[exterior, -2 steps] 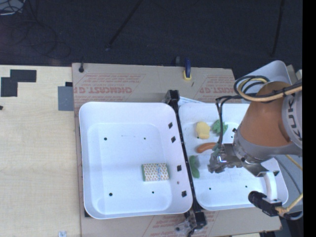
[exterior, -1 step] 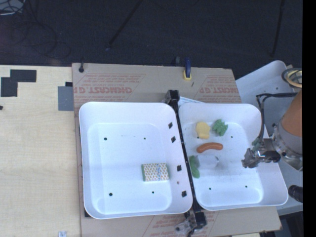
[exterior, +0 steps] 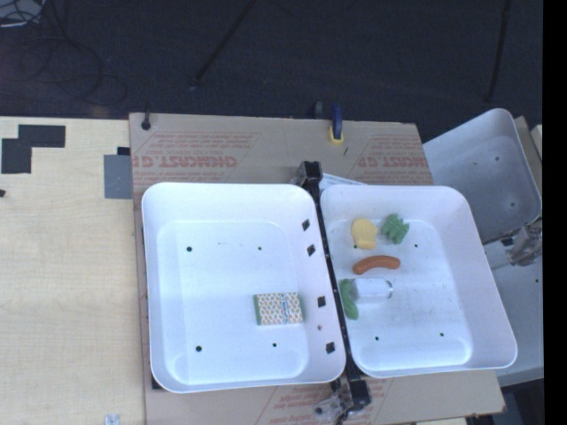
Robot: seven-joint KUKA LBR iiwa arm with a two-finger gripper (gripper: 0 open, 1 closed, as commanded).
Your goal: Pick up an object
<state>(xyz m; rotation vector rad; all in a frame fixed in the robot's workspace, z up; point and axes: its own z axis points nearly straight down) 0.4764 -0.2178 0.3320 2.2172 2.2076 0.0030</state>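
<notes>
Lying alone in the left bin (exterior: 159, 237), nearest the camera, a patterned block (exterior: 279, 308) sits flat and well apart from every wall, which makes it, by my judgement, the easiest pick on the bench. Beyond it, in the right bin (exterior: 478, 326), a green piece (exterior: 349, 297) lies just beside the dividing wall, then an orange sausage (exterior: 376, 264), then a yellow item (exterior: 363, 233) near a second green item (exterior: 394, 228). Farthest back, a blue clamp (exterior: 337, 124) holds the cardboard sheet (exterior: 221, 153). How the jaws stand cannot be told. A straight descent, spread wide across the block's short sides, looks soundest.
</notes>
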